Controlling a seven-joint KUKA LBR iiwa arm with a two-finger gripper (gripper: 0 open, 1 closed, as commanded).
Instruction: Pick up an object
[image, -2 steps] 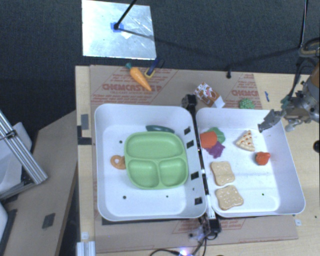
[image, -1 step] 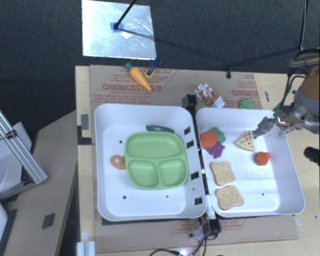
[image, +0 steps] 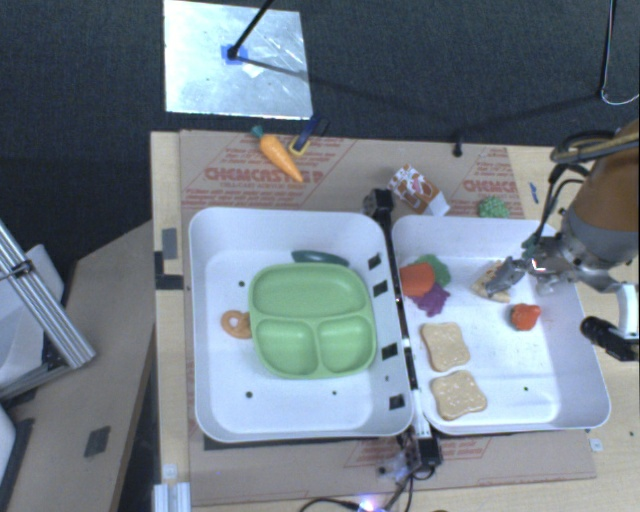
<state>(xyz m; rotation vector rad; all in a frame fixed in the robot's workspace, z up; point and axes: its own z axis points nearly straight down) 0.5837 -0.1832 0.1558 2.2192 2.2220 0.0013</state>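
In the right bin (image: 570, 400): two toast slices (image: 444, 345), one strawberry (image: 525, 317); can't tell the tool's (image: 512, 270) grip.

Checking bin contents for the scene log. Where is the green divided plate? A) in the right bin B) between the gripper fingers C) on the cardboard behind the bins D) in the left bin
D: the green divided plate lies inside the left bin, while the right bin holds the two bread slices and other small toy foods.
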